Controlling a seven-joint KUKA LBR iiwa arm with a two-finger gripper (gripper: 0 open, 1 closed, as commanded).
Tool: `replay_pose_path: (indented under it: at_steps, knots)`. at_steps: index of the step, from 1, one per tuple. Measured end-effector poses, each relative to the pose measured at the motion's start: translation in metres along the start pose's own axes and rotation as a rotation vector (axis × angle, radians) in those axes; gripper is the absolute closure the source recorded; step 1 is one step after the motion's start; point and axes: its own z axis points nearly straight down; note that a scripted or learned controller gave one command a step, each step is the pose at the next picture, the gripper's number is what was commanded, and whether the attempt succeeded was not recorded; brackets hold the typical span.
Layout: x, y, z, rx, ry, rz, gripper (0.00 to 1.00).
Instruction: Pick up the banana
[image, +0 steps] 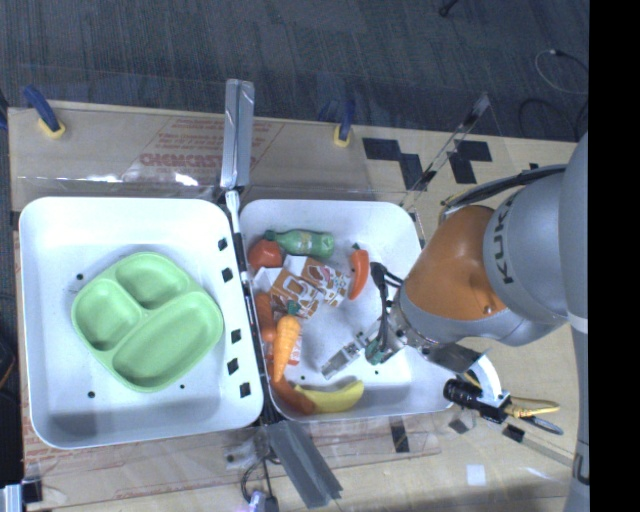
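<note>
The yellow banana (337, 397) lies at the front edge of the right bin (400, 222), its curve opening upward, with a red item touching its left end. My gripper (352, 356) hangs low inside the bin, just behind and slightly right of the banana. Nothing shows in its grasp. The grey arm with its orange band (455, 275) reaches in over the bin's right wall.
An orange carrot (285, 345), a printed snack packet (306, 287), a green bottle (301, 242), a red tomato-like piece (265, 253) and a red-orange pepper (358, 273) crowd the right bin's left and back. A green divided plate (148, 320) fills the left bin (40, 300).
</note>
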Motion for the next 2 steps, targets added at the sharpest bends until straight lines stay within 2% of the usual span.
replay_pose_path:
  at_steps: [1,2]
  knots:
    - [0.000,0.000,0.000,0.000,0.000,0.000,0.00]
    - [0.010,0.006,0.012,-0.007,-0.010,-0.401,0.00]
